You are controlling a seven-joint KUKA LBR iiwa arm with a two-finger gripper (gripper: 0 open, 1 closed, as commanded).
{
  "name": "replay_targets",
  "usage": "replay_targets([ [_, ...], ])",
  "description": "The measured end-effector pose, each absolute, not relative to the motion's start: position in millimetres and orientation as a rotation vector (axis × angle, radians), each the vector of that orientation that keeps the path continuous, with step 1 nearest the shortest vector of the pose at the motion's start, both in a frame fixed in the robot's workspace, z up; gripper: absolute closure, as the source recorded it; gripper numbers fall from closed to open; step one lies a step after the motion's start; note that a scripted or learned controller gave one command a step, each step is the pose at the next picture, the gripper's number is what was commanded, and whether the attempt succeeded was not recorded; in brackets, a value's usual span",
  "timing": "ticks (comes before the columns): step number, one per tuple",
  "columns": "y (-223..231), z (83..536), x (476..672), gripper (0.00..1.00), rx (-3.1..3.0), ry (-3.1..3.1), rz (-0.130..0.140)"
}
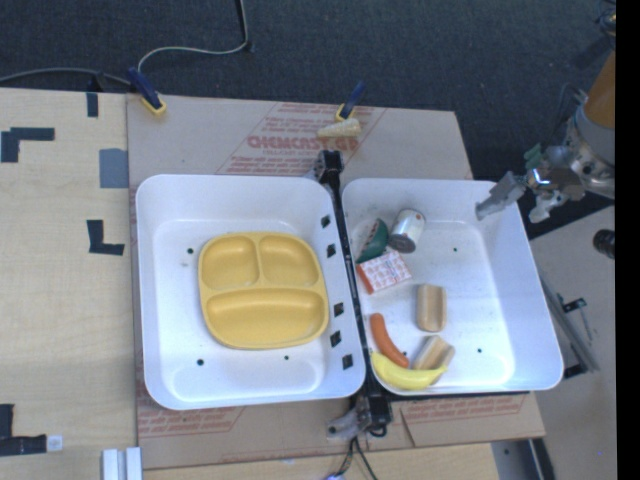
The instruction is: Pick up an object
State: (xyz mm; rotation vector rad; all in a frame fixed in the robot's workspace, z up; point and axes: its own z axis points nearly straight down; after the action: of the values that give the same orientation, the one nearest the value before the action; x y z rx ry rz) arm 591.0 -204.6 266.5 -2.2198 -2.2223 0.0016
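The worktop (60,268) carries one sheet of brown cardboard (290,138), and on it sit two shallow white bins side by side. The left bin (160,298) holds one thing: a yellow divided plate (264,290) with three compartments, two small ones on the far side and one long one on the near side, lying flat near the bin's middle. The right bin (510,308) holds seven small things, all gathered toward its left half. A silver can (407,229) lies on its side at the far end, with a green piece (374,240) just left of it and a red-and-white packet (385,271) just nearer. Two tan bread-like pieces follow: one (430,308) stands apart near the bin's middle, the other (433,351) lies nearer, touching a yellow banana (407,374) at the near-left corner. One orange carrot (387,338) lies just beside the banana on its far side.

The grey arm (590,138) enters from the right, and its claw (497,202) hangs over the far-right rim of the right bin, well apart from every object; nothing shows between its fingers, and whether they are apart or together cannot be told. Two clamps with yellow tips (148,92) (345,118) grip the cardboard's far edge
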Motion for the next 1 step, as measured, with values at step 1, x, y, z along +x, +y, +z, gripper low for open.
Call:
replay_targets([
  [1,-141.0,101.6,615.3,0.0,-2.218,-2.223,0.0],
])
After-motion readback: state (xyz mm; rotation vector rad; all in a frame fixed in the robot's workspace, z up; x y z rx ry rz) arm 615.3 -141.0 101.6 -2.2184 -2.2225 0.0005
